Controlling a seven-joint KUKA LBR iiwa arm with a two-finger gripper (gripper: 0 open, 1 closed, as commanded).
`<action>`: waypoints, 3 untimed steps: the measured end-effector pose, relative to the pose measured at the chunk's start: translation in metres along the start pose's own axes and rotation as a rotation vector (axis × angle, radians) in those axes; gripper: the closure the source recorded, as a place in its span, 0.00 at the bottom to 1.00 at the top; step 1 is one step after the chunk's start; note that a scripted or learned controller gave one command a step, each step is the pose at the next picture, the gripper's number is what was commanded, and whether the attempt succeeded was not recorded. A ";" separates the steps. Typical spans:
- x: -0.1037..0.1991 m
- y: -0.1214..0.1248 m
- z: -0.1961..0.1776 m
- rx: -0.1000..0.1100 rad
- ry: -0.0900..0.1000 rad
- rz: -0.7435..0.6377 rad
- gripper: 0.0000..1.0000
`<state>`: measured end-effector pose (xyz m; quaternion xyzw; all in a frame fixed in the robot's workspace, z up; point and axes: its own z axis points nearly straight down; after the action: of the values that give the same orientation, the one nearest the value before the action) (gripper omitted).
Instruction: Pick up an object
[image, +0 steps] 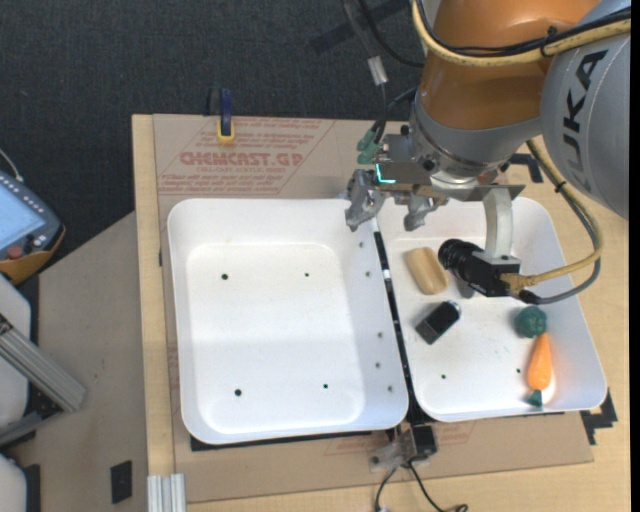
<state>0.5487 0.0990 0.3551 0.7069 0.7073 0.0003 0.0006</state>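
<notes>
– Gripper (388, 212) status?
– Fingers (360, 210) spread apart, nothing between them. It hangs over the far rim, about above the divider (390, 300) between the left bin (270, 330) and the right bin (480, 375).
– And the things to pick?
– All in the right bin. A tan block (425, 270) lies nearest the gripper. A black block (437, 322) sits just beside it, toward the near side. A green ball (531, 321) and a carrot (540, 362) lie just beside each other by the right wall.
– What could go wrong?
– My guess: on a straight drop from there, one finger meets the divider or the rim and the gripper closes on air. It needs to shift right first. The tan block lies at a slant, so fingers not turned to match could shove it aside rather than pinch it. The ball would likely roll off a glancing touch. It is also so near the carrot that a finger might land on one while reaching for the other.
</notes>
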 end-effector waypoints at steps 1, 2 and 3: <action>0.000 0.001 -0.011 -0.003 0.000 -0.001 1.00; -0.031 -0.055 0.118 0.020 -0.002 0.005 1.00; -0.018 -0.070 0.048 -0.004 0.002 -0.001 1.00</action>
<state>0.4792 0.0812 0.3068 0.7063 0.7079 0.0024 0.0013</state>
